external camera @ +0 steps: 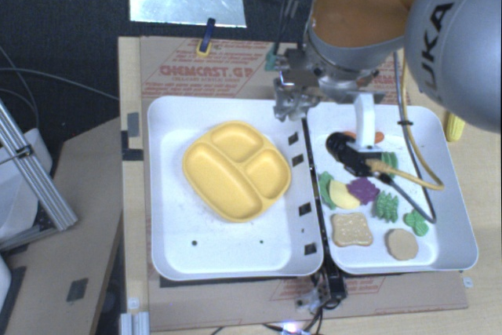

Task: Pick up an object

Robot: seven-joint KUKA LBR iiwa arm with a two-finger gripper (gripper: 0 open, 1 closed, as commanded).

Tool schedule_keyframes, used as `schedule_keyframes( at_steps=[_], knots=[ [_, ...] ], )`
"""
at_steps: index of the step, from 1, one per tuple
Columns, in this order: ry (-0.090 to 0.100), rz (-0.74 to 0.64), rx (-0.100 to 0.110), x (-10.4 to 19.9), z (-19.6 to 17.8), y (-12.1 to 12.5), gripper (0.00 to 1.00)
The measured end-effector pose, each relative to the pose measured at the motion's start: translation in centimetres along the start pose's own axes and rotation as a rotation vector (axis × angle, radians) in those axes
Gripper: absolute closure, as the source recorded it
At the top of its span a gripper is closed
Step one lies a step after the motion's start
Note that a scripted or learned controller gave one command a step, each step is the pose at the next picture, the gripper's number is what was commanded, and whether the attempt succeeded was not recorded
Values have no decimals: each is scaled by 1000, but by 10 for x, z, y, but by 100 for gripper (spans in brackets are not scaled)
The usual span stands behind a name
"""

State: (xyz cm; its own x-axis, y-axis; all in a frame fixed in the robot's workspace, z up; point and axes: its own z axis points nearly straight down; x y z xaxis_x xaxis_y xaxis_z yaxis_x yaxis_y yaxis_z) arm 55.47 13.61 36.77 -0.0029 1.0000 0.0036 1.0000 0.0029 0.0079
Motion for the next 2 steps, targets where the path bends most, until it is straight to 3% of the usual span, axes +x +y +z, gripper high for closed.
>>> schedule_keyframes(
  at_steps=[2],
  knots=[
    [3, -3, -4, 0, -22, 1, 100]
  ],
)
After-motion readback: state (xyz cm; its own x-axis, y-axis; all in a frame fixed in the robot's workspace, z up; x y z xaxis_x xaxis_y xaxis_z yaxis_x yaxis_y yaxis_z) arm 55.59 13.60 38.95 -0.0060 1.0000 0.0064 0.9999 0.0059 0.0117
